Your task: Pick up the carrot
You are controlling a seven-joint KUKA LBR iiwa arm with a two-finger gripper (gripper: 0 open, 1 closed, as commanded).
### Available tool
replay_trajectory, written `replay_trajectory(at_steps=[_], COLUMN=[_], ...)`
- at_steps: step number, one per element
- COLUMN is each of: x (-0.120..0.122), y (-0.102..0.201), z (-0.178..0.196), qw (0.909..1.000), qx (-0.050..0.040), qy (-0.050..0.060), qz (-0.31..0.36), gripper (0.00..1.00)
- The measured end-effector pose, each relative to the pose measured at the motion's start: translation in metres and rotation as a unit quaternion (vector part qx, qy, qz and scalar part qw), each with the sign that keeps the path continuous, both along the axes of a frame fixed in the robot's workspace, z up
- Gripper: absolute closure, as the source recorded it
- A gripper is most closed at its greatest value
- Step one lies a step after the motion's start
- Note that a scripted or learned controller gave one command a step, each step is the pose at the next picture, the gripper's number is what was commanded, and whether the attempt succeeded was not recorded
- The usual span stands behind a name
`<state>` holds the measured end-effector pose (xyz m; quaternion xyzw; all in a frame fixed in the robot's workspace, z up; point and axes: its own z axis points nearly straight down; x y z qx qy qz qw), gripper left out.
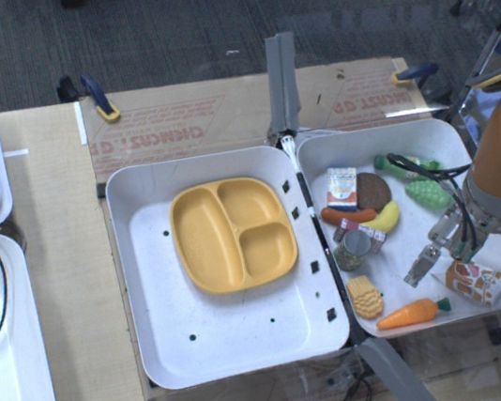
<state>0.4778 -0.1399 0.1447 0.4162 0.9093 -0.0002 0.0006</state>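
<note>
The orange carrot (408,314) with a green stub lies flat along the front wall of the right bin (496,201). My gripper (425,256) hangs over the bin's floor just above and to the right of the carrot, apart from it. Its two grey fingers (422,267) are spread and nothing sits between them. The arm's orange band comes in from the right edge.
A small printed carton (474,282) lies right of the carrot and a waffle-like biscuit (366,297) to its left. Further back sit a can (358,245), a banana (383,217), a red sausage (346,215) and a green vegetable (428,191). The left bin (151,288) holds a yellow divided plate (234,233).
</note>
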Motion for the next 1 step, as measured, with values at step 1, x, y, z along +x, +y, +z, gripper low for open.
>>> replay_trajectory(at_steps=[1], x=[-0.0005], y=[0.0275], z=[-0.0535], qw=[0.9953], qx=[0.0007], qy=[0.001], qz=[0.097], gripper=[0.0])
